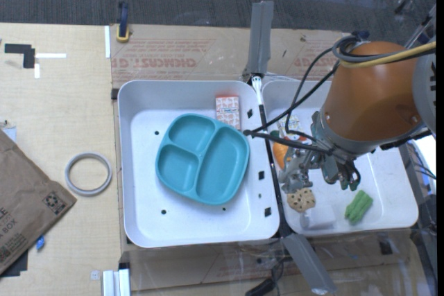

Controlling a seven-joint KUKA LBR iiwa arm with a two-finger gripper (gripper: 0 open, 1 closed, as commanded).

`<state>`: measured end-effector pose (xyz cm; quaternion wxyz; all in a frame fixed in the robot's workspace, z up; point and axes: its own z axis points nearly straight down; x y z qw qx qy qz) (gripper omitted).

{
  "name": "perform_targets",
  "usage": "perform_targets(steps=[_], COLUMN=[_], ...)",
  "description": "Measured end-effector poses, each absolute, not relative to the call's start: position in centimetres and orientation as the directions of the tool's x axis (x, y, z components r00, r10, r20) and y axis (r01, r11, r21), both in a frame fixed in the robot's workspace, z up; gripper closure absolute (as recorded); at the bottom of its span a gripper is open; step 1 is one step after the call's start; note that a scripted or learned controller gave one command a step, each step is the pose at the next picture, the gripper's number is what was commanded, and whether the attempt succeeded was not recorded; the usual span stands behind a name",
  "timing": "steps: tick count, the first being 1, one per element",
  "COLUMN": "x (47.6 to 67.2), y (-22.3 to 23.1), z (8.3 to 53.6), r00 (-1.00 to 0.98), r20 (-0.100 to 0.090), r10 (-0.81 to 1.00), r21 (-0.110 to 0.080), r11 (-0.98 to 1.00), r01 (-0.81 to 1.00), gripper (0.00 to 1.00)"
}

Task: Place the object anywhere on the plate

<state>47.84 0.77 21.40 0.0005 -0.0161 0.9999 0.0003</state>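
Observation:
A teal plate [202,157] with three compartments lies in the left bin [139,218]; nothing rests on it. A small pink and white box [227,109] lies just behind the plate's far rim. My gripper [322,175] hangs low in the right bin [395,218], under the orange band of the arm. Just below it lie a speckled cookie [300,201] and a green object [359,206]. An orange object [280,149] peeks out at the gripper's left, partly hidden by cables.
A pale grey item [319,221] rests near the right bin's front wall. The wall between the two bins [272,170] stands between the gripper and the plate. Outside the bins, a tape ring [88,172] and a cardboard box [24,204] sit on the bench at left.

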Motion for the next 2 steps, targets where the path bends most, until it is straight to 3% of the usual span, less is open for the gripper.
perform_targets(steps=[1,2], x=[57.1,52.4], y=[4.0,-0.3], z=[23.5,19.1], r00=[-0.988,-0.887], r20=[-0.004,-0.001], r10=[-0.158,-0.461], r21=[0.001,0.001], r11=[0.988,0.887], r01=[-0.158,-0.461], gripper=[1.0,1.0])
